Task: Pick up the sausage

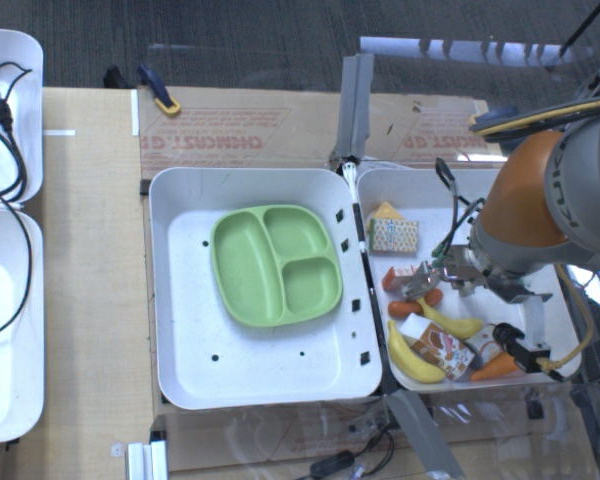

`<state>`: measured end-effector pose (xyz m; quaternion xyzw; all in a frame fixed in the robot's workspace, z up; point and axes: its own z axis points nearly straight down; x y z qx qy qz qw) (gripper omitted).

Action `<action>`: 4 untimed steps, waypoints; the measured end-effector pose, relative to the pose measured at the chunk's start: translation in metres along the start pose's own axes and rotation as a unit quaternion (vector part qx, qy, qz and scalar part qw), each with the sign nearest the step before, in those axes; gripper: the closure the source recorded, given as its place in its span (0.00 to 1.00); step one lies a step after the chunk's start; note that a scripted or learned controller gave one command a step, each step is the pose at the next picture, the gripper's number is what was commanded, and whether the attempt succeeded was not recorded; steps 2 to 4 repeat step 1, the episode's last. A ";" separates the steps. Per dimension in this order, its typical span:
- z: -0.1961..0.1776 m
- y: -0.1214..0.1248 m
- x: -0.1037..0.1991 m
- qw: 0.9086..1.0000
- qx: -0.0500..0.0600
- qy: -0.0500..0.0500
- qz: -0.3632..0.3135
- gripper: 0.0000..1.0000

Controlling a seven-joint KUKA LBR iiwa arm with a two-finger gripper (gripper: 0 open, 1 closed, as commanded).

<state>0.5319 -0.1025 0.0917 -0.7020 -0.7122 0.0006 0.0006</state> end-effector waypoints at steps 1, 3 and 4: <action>-0.008 0.000 -0.001 1.000 0.000 0.000 0.001 1.00; -0.008 0.000 -0.001 1.000 0.000 0.000 0.001 1.00; -0.008 0.000 -0.001 1.000 0.000 0.000 0.001 1.00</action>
